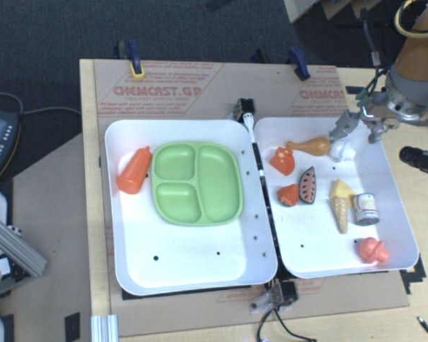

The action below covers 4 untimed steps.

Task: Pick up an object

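Note:
The right bin (392,191) holds several toy foods: a tan drumstick (310,147) with a white end, a red strawberry-like piece (282,161), a watermelon slice (308,185), a small red piece (288,194), a yellow cone (340,205), a small can (366,209) and a pink piece (373,250). My gripper (358,128) hangs over the bin's far right corner, just beyond the drumstick's white end. It is open, with nothing between the fingers.
The left bin (185,262) holds a green divided plate (197,182) and an orange bottle (134,169) lying at its left. A black divider strip runs between the bins. Blue clamps pin the board's far edge.

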Tool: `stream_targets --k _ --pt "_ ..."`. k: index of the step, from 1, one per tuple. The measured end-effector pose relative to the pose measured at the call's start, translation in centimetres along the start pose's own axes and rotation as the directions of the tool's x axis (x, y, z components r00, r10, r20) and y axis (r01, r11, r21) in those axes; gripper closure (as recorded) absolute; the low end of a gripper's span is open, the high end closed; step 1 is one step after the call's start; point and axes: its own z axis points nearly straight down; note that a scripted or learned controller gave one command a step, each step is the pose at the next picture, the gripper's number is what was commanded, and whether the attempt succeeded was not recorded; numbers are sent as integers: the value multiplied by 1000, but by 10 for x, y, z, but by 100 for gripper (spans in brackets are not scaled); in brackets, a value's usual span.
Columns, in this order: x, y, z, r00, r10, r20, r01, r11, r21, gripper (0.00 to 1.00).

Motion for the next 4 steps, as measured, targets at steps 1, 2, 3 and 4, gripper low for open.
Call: stream_targets --k 1,2,3,4 --pt "1 3 -10 1000 -3 3 3 1000 -16 0" --pt "2 1 53 1000 -3 2 3 1000 -9 0" --pt "3 1 97 1000 -5 3 5 1000 -12 0" --pt "3 2 84 1000 -6 5 6 1000 -17 100"
